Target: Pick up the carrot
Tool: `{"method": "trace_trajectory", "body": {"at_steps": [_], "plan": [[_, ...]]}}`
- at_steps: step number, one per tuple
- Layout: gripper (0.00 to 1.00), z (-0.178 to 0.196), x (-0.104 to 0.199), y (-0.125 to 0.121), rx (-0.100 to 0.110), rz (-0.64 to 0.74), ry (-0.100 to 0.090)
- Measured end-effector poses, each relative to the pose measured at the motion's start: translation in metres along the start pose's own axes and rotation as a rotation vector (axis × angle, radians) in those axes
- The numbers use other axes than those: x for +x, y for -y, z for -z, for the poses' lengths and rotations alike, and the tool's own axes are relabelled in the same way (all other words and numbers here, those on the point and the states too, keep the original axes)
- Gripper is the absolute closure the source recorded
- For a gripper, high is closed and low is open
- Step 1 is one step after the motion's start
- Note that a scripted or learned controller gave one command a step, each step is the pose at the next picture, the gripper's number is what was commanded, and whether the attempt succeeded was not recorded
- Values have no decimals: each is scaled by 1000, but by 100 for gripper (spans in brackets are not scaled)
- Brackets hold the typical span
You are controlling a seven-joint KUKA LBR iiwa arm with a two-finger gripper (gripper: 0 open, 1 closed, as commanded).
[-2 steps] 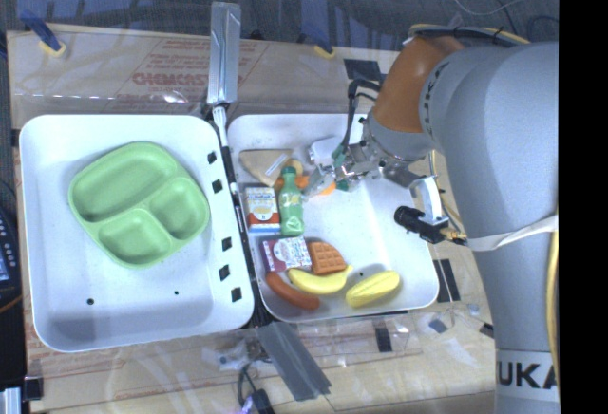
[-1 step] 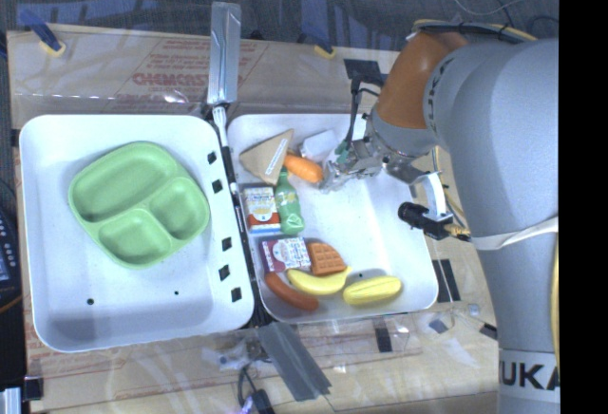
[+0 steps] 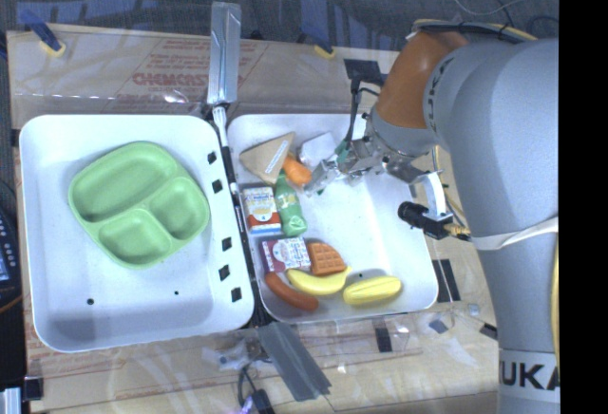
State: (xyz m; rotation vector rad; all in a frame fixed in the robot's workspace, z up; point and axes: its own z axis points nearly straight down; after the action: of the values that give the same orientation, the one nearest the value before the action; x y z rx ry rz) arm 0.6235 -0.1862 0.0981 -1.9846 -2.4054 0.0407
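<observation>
Carrot lies in right bin, toward its 11 o'clock corner, tip against the bread wedge and green bottle. Hand sits just beside it at 3 o'clock, low, likely lining up a grasp; clenched or released, cannot tell.

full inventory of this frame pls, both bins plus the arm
left bin: 1, white, view's left
divided plate: 1, green, in left bin
right bin: 1, white, view's right
carrot: 1, orange, upper right bin, beside end effector
wedge: 1, tan, upper left of right bin
bottle: 1, green, below carrot
cartons: 2, red-and-white labels, left side of right bin
waffle: 1, orange-brown, lower middle
banana: 1, yellow, lower edge
lemon: 1, yellow, right of banana
sausage: 1, red-brown, lower left
end effector: 1, metallic, over upper right bin
arm: 1, grey with orange band, from right
</observation>
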Motion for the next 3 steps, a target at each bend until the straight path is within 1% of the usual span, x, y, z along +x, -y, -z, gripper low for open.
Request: {"method": "trace_trajectory", "body": {"at_steps": [1, 2, 3], "plan": [[0, -4, 41, -40, -33, 233, 9], [0, 17, 56, -40, -22, 280, 14], [0, 100, 69, -45, -36, 646, 16]]}}
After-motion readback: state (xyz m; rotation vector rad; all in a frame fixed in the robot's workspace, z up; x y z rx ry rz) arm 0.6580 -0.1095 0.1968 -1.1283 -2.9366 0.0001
